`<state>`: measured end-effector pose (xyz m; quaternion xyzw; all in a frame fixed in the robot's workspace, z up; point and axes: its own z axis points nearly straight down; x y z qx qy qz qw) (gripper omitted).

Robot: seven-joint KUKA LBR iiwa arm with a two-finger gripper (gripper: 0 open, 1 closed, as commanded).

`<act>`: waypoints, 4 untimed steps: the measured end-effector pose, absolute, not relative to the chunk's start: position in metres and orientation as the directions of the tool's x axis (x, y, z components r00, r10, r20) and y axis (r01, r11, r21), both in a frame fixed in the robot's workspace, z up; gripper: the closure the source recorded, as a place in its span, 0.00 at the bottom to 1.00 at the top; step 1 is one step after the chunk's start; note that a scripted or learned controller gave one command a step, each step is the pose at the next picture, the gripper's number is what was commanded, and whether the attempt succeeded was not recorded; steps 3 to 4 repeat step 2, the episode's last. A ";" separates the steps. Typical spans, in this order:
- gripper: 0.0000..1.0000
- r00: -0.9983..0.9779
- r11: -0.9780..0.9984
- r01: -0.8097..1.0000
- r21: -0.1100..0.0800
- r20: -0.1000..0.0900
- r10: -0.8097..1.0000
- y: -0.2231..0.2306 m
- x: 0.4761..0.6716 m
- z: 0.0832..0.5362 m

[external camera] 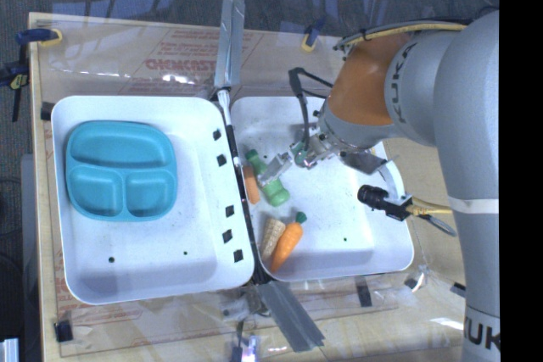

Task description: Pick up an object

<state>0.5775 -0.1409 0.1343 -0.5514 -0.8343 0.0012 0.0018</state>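
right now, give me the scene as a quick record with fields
left bin: holds a blue divided plate
right bin: holds a green toy, a carrot, a beige piece and an orange piece
arm: reaches in over the right bin
gripper: low, at the green toy
grasp: cannot tell
carrot position: near the front wall, beside the beige piece

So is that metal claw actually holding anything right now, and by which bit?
It cannot be told. The gripper is down at the green toy vegetable in the right bin, but whether it grips it isn't clear.
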 end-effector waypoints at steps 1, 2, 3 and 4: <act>0.00 -0.416 0.417 0.909 0.009 -0.013 0.909 -0.139 0.566 0.099; 1.00 -0.422 0.422 0.907 0.006 -0.010 0.907 -0.138 0.566 0.108; 1.00 -0.422 0.422 0.907 0.006 -0.010 0.907 -0.138 0.566 0.108; 1.00 -0.422 0.422 0.907 0.006 -0.010 0.907 -0.138 0.566 0.108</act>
